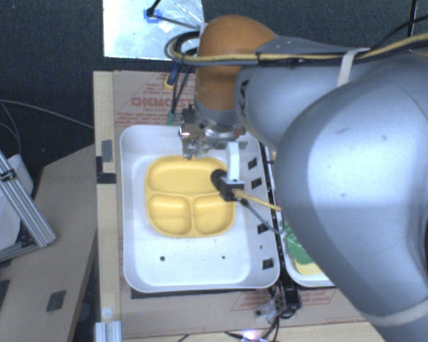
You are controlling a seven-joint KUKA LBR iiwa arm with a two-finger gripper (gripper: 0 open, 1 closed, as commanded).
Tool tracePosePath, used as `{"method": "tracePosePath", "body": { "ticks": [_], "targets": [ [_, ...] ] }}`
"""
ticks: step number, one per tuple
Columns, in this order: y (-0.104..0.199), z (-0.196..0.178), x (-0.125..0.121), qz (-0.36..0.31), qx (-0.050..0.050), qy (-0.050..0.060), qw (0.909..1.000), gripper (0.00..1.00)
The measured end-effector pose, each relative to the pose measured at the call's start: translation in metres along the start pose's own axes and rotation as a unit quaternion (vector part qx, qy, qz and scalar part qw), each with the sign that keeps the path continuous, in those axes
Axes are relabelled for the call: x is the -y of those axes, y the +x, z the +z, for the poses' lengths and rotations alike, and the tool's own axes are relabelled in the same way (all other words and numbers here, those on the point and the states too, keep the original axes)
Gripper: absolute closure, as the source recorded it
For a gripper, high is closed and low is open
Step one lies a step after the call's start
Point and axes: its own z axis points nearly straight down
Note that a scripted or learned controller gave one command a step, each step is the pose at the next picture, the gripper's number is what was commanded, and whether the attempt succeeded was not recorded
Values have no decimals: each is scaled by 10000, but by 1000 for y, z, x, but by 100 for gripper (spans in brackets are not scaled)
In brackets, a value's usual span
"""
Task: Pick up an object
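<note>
Loads of open floor across the near half of the left bin [192,263], in front of the yellow divided plate [177,199]. Just thin strips down either side of that plate. Far end crowded by the end effector [195,147], and the right bin [310,277] mostly buried under the grey arm [357,191].

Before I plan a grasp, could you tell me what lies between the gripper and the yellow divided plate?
Nothing: in the camera view the gripper overlaps the far edge of the yellow divided plate, with no other thing between.
</note>
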Motion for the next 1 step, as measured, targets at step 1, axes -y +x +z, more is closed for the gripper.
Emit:
{"method": "tracePosePath", "body": {
  "ticks": [1],
  "targets": [
    [-9, -144, -5, -8, -23, -68, 10000, 100]
  ]
}}
